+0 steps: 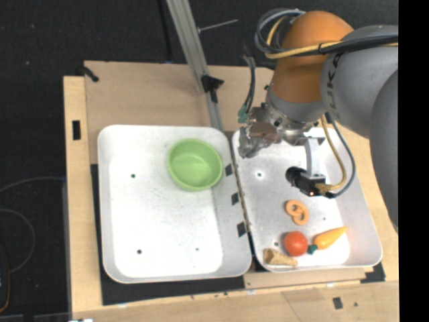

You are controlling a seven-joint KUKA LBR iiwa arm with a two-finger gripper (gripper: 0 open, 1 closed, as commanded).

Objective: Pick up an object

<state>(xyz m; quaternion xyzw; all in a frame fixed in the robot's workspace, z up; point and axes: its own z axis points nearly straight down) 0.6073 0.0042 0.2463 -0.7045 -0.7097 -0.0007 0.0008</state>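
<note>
Gripper (249, 141): above the top-left corner of the right bin (348, 200); finger state cannot be told.
Tomato (295, 243): round, red, green stem; near the right bin's front edge.
Carrot (328, 237): orange, tapered, just right of the tomato.
Pretzel (295, 210): orange, looped, behind the tomato.
Green bowl (194, 164): upright in the left bin (134, 213).

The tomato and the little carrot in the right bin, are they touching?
Cannot tell. In the camera view the tomato and the carrot lie close together, with a small dark green bit between them hiding whether they meet.
</note>
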